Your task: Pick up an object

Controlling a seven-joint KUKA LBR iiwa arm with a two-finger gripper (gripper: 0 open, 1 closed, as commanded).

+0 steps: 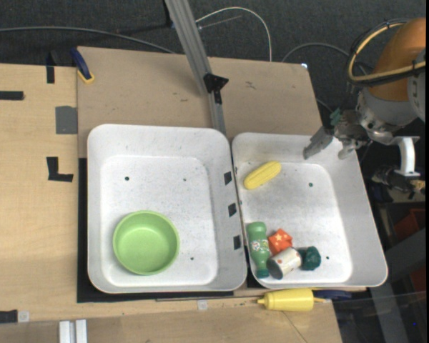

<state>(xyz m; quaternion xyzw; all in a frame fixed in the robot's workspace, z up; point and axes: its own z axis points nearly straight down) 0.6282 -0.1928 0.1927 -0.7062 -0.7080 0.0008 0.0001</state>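
Two shallow white plastic bins sit side by side on the bench. The right bin point(357, 213) has the toys in it. A small yellow corn-shaped toy point(262, 175) lies alone near its top left part, tilted a little. It looks light, hard and smooth, and a bit slippery, so the best place to pinch it is likely across its fat middle.

Down in the lower left part of that bin is a tight little pile: a green tube-shaped toy point(257, 245), an orange blocky toy point(279, 240), a small grey can point(284, 262) and a dark green lump point(311, 258). They touch each other, so they would be harder to grab one at a time.

The left bin point(100, 191) holds a round light green plastic bowl point(146, 242) (smooth and curved, hard to pinch).

A yellow bottle-shaped toy point(289, 300) lies on the bench just below the right bin.

The grey two-finger gripper point(330, 145) hangs over the top right edge of the right bin. Its fingers look spread apart, with nothing between them. The corn is near it, to its left.
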